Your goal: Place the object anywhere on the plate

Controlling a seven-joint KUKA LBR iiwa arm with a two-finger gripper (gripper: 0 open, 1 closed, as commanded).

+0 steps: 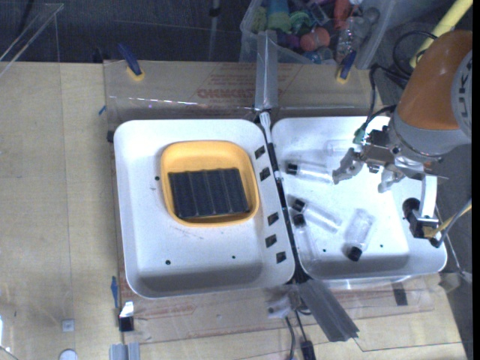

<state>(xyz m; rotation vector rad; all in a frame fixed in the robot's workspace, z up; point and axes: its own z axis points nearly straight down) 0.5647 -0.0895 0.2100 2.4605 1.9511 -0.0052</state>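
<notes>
The tool (pixel 365 169), jaws wide and empty, hovers at right; next it must grasp a clear vial (pixel 358 231) for the yellow plate (pixel 174 158).

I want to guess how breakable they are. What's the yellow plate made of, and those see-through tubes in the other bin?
The yellow plate looks like matte plastic: even colour, soft rounded rim, no glare. The dark ridged slab on it might be rubber or plastic. The see-through tubes, with dark caps, look like clear plastic, possibly glass; they show bright glints.
</notes>
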